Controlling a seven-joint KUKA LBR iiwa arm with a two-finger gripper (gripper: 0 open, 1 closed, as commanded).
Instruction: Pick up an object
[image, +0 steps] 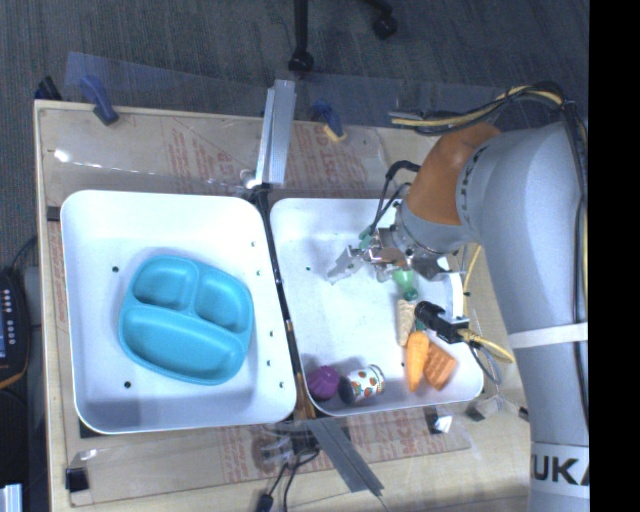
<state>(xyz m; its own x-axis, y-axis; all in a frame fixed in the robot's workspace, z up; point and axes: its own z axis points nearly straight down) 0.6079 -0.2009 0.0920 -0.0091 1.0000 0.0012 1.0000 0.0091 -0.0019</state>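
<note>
The counter (150, 150) is a pale wooden board carrying two shallow white bins side by side, with a metal bar lying between them at the far edge.

The arm (530, 230) is grey with an orange band above the wrist. It enters from the right and bends over the far right part of the right bin (330, 300).

The left bin (90, 230) holds one item: a blue divided tray (187, 318) with three compartments, lying flat near the bin's middle.

The right bin holds the small items, all grouped along its near and right sides:
- An orange piece (428, 362) lies in the near right corner, touching a second orange wedge just beside it.
- A pale, corn-like stick (405, 318) lies just above the orange piece, along the right wall.
- A green item (404, 281) lies just below the claw; its shape cannot be told.
- A small painted cup (365, 384) lies on its side against the near wall.
- A purple ball-like item (323, 381) sits just left of the cup, in the near left corner.

The claw (350, 262) points left over the upper middle of the right bin. Whether its tips are spread or pressed together cannot be told, and nothing can be seen between them.
</note>
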